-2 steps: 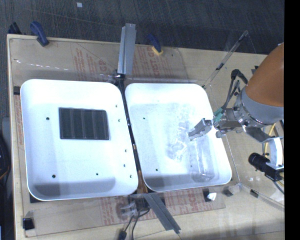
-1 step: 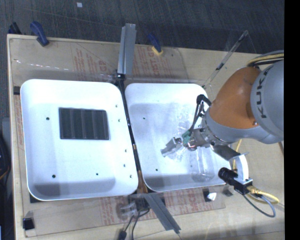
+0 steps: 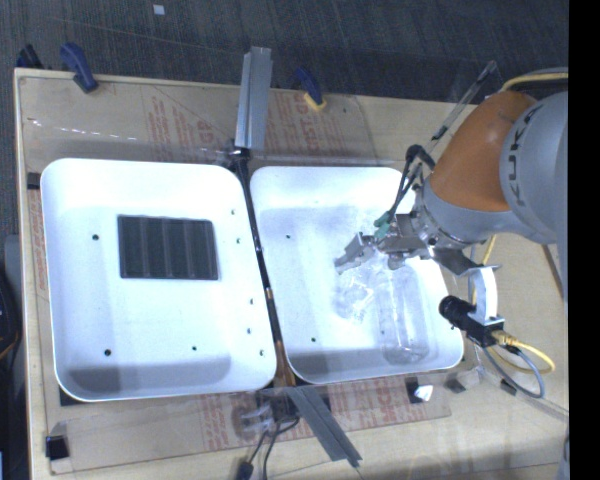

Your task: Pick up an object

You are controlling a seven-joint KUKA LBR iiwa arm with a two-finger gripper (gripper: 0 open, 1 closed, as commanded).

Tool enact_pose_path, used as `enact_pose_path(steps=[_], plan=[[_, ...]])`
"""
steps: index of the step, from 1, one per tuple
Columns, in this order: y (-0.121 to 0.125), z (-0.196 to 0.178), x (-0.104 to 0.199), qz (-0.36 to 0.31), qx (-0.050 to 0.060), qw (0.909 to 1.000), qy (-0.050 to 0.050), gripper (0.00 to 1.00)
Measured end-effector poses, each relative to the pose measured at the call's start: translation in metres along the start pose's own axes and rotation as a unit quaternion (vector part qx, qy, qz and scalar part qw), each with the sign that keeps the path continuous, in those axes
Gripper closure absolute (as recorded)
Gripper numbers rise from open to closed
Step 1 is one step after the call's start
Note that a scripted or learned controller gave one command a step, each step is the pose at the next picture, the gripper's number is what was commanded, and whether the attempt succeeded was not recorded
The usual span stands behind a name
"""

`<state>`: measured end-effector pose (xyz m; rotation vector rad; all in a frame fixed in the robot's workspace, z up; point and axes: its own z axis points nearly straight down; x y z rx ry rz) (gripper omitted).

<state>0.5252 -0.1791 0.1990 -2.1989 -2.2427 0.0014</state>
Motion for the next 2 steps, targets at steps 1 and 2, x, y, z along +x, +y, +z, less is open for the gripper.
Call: enact_pose_path(steps=[1,2], plan=[[-0.048,0.107,0.023,-0.122,0.001,0.9926,0.002,0.00],[-0.047,0.025,0.006,0.025,-0.001,0.9997,0.000,0.00]])
